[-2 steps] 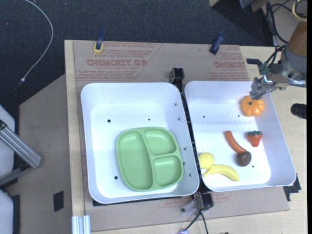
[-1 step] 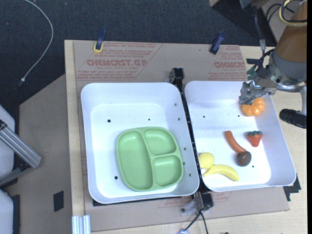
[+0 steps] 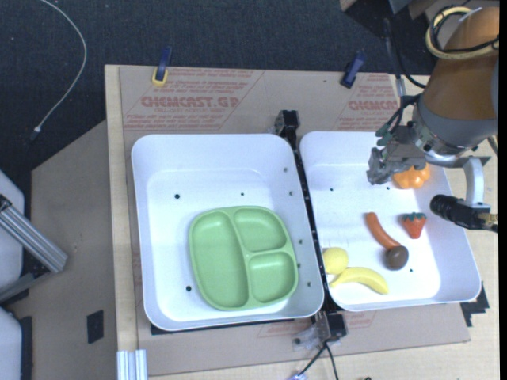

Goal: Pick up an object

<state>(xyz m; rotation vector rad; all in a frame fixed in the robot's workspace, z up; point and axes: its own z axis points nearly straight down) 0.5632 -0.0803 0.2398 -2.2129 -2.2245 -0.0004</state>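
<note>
the claw (image 3: 387,167) hovers at the right bin's (image 3: 341,153) 1 o'clock, touching the orange (image 3: 412,178); i cannot tell its opening. the round fruit could roll off toward the strawberry (image 3: 413,225).

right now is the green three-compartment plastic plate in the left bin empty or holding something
Empty: all three compartments of the green three-compartment plastic plate show bare green.
</note>
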